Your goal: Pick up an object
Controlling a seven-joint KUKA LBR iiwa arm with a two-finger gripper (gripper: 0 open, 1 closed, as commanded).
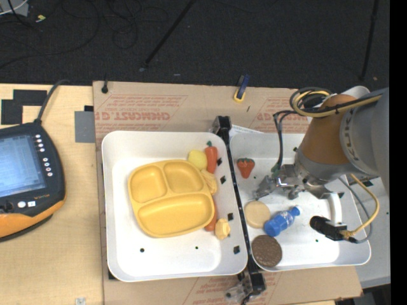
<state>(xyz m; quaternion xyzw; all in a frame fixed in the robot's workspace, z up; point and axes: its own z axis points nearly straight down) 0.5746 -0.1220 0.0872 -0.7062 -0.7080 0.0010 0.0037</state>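
Nearest the camera, in the right bin (356, 257), a brown round disc (267, 250) is seen lying against the front left corner. Just behind it a blue bottle (281, 222) is laid on its side, and a beige disc (257, 213) is set just beside it to the left, near the wall between the bins. Beyond these two the gripper (267, 188) is lowered over the bin floor, close to the beige disc; whether it is spread or pressed together cannot be told. Farther back a red strawberry (245, 166) is found near the dividing wall, apart from the gripper.

In the left bin (127, 253) a small yellow piece (222, 229) is placed at the near right corner of a yellow divided plate (170, 197). At the plate's far right edge a lemon (197, 159) and a carrot (211, 157) are grouped together. Both bins are carried on a sheet of cardboard (159, 107) on the surface (57, 259).
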